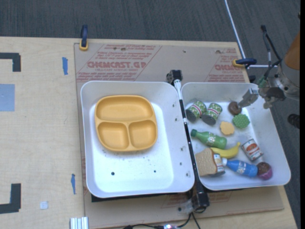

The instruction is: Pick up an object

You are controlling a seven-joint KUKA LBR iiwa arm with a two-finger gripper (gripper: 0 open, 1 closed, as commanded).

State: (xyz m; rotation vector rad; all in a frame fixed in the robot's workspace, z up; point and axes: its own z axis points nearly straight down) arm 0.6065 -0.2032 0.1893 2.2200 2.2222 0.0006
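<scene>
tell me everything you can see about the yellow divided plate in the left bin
The yellow divided plate looks like matte plastic, a rounded rectangle with three compartments: one long one along the far side and two smaller ones nearer the camera. It lies flat and upright on the floor of the left bin, in its far half. All three compartments hold nothing.

A pale wooden desk (38, 142) is filling the left and lower part of the view, with dark grey carpet (143, 8) stretching along the top and down the right side. A brown cardboard sheet (143, 61) printed with red lettering is lying flat on the desk, held by a blue and yellow clamp (84, 36) at its upper left corner and another clamp (242, 61) at its upper right. Black tape marks (13, 61) and small blue tape strips (65, 66) are sitting on the bare wood. Even, soft light is falling over everything.
</scene>
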